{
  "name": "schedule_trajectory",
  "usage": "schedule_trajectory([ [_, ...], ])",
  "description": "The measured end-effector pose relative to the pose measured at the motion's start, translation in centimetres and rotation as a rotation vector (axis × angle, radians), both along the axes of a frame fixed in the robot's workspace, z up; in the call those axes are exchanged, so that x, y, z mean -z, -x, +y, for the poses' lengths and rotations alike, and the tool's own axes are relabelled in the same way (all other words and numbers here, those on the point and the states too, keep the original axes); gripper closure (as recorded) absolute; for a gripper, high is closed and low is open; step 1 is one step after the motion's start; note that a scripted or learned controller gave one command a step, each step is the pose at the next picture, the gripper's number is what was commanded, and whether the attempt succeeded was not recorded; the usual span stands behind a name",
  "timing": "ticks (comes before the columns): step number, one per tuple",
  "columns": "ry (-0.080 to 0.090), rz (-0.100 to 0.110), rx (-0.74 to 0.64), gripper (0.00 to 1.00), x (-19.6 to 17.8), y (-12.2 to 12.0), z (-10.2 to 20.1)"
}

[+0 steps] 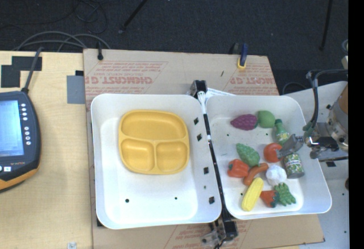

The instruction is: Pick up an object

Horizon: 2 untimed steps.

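Plastic toy foods [257,172], the objects to be picked from, lie crowded in the right-hand shallow white bin [316,203], mostly in its middle and near half. At the far side sit a purple bumpy piece [244,122], a round green fruit [265,119] touching it, and a small green bottle [280,128] just beside that. Lower down are a green leafy piece [248,154], a red tomato [272,152], an orange-red pepper [239,169], a white garlic bulb [276,174], a yellow corn cob [252,194] and a green broccoli-like piece [286,195]. A small jar with a patterned label [294,165] stands near the bin's right wall. That makes roughly a dozen pieces, one of each kind, many touching their neighbours.

The left-hand white bin [108,185] holds one yellow plastic plate [153,141] with three compartments. Both bins rest on a brown cardboard sheet [170,74]. One grey tablet-like control pendant with an orange edge [14,134] lies on the bench to the left.

The arm's gripper [290,144] reaches in low over the right bin's right side, just beside the tomato and above the jar. Whether it is apart or together cannot be told, and nothing is seen clamped in it.
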<state>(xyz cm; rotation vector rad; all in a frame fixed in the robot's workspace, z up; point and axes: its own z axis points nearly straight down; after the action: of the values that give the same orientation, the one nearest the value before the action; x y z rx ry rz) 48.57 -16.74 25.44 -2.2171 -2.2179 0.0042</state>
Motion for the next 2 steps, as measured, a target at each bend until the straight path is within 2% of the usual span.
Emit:
schedule_trajectory([
  [1, -0.001, -0.007, -0.011, 0.00, -7.43, 0.90, 9.59],
  [2, 0.001, 0.003, -0.002, 1.00, -7.90, 0.90, 9.07],
])
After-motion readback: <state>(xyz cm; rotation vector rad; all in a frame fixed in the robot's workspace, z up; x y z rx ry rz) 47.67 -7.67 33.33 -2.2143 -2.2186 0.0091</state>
